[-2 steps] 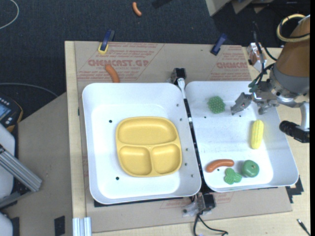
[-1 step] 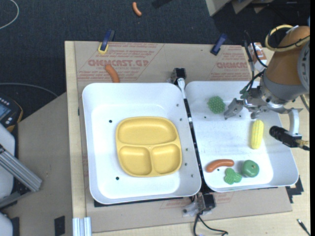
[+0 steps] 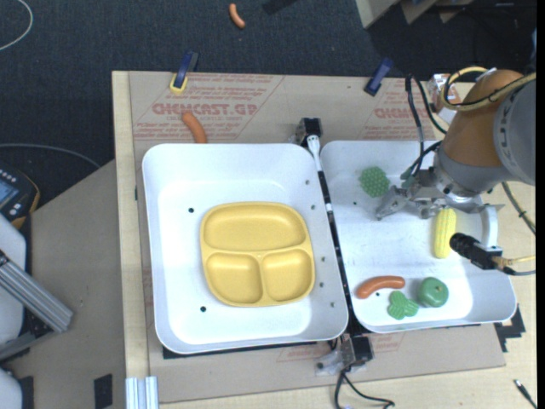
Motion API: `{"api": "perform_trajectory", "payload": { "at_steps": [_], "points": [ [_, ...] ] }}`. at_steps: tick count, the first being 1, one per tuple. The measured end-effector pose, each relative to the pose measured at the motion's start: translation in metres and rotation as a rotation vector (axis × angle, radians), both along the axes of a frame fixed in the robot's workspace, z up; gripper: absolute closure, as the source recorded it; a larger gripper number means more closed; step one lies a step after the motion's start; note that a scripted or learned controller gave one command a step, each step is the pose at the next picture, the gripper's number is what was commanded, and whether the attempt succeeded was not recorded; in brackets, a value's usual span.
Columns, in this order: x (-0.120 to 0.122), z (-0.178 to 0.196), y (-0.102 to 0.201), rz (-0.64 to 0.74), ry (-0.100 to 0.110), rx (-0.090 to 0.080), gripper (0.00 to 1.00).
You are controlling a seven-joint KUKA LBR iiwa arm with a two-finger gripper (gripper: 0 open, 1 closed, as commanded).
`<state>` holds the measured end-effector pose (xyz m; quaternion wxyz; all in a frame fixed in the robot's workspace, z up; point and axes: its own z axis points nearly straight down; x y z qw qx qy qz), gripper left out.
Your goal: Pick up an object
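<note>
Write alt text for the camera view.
The arm's gripper hovers low in the right bin among toy foods: green broccoli, yellow corn, a sausage. A yellow divided plate sits in the left bin.

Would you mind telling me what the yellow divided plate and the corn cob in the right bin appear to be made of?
The yellow divided plate looks like moulded plastic with a smooth, slightly satin finish: uniform colour, rounded compartment ridges and soft highlights. The corn cob seems to be toy plastic too, judging by its even bright yellow and faint sheen, though rubber or foam cannot be excluded.
</note>
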<state>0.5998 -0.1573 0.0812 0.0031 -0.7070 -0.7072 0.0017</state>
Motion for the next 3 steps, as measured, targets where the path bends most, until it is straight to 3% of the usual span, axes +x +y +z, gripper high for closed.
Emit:
{"api": "perform_trajectory", "payload": {
  "at_steps": [1, 3],
  "points": [
    [0.002, 0.015, -0.001, -0.001, -0.008, -0.002, 1.00],
    [0.013, 0.134, -0.010, 0.001, -0.015, -0.005, 1.00]
  ]
}}
